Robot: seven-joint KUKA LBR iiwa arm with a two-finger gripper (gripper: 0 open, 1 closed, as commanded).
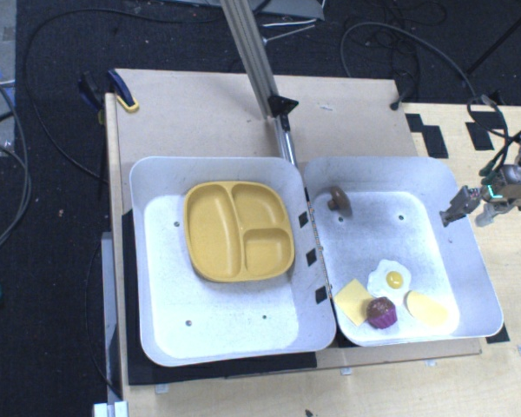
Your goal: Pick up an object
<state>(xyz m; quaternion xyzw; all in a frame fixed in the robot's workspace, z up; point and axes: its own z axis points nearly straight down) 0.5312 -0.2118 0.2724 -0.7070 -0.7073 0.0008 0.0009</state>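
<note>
My pincer (469, 205) hangs over the right bin's (434, 181) right rim, its spread unreadable, while 4 pieces crowd the near edge: cheese (354, 301), egg (391, 277), purple fruit (381, 313), yellow lump (428, 307).

The right bin (417, 211) has much free floor in its middle and along its far edge. Only a small brown object (338, 200) lies near its far left corner. The near edge is crowded: a yellow cheese slice (354, 301), a purple object (381, 313), a fried egg (391, 278) and a pale yellow piece (428, 308) lie close together, some touching.

In the left bin (217, 328) a yellow divided tray (240, 231) fills the far middle; the floor near the near edge and the left edge is free.

A slanted metal pole (252, 50) stands over the far edge between both bins.
</note>
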